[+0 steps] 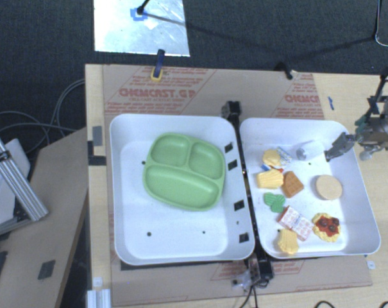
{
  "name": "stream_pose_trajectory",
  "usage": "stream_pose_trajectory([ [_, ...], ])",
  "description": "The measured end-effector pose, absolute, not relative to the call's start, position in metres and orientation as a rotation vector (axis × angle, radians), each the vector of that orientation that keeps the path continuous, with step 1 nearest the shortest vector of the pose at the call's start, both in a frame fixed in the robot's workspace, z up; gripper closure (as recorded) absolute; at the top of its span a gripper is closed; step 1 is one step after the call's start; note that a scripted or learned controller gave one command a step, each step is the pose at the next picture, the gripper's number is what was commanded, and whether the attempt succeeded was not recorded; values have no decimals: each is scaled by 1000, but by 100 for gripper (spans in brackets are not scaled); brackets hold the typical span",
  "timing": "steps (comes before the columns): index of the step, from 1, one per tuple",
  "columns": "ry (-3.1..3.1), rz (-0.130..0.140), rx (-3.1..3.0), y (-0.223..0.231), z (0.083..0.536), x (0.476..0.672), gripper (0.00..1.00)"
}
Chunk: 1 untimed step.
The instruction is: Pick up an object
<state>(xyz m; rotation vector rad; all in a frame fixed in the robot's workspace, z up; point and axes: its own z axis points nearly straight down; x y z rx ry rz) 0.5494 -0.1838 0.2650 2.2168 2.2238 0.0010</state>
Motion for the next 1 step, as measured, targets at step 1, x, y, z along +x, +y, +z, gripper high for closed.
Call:
stream_pose_trajectory([
  [1, 2225, -3, 2222, -183, 203, 547, 0],
])
